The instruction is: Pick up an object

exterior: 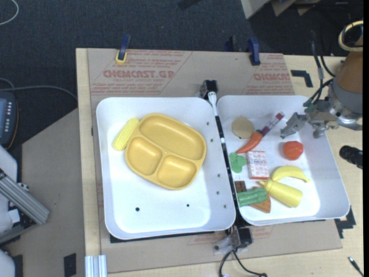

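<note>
My gripper (304,131) hangs over the far right part of the right bin (330,154), open, with nothing between its fingers (289,130). A red tomato (293,149) lies just below it in the view, apart from the fingertips. To its left lie an orange carrot (250,142), a tan round disc (243,126) and a thin red-and-purple stick (271,123). Nearer the front are a yellow banana (290,173), a yellow bottle (283,193), a red-and-white packet (257,164) and green toy pieces (237,161).
The left bin (109,172) holds a yellow divided plate (164,150) and a corn cob (125,133) beside it. A black rail (222,149) separates the two bins. Cables (317,56) run behind the arm at the right.
</note>
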`<state>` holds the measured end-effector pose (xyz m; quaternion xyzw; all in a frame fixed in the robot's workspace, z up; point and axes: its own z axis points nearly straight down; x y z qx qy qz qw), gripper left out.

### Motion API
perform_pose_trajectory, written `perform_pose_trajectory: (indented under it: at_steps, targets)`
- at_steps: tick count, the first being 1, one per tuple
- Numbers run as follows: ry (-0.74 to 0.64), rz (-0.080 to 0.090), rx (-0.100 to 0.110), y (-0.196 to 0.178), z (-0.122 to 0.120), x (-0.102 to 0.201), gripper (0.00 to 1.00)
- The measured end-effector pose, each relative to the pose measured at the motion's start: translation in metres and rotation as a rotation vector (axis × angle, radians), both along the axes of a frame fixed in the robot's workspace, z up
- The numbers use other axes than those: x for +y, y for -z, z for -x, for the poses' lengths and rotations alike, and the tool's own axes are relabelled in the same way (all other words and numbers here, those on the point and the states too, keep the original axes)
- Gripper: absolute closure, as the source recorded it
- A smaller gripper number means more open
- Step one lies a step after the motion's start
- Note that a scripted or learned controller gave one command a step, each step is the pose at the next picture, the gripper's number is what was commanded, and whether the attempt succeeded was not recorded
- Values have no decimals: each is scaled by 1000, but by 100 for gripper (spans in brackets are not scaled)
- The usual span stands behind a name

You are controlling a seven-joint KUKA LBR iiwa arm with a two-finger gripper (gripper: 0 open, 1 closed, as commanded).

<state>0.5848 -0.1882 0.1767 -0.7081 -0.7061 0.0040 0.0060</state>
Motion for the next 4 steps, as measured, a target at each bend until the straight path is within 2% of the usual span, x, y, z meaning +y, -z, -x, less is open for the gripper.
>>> perform_pose_trajectory:
  at_steps: [1,2,3,4]
  targets:
    - [-3,3,-15,-9,-3,0,0]
    - [-4,1,-9,52,0,7,0]
    - [-3,1,-10,94,0,8,0]
    - [-3,3,-16,81,-1,8,100]
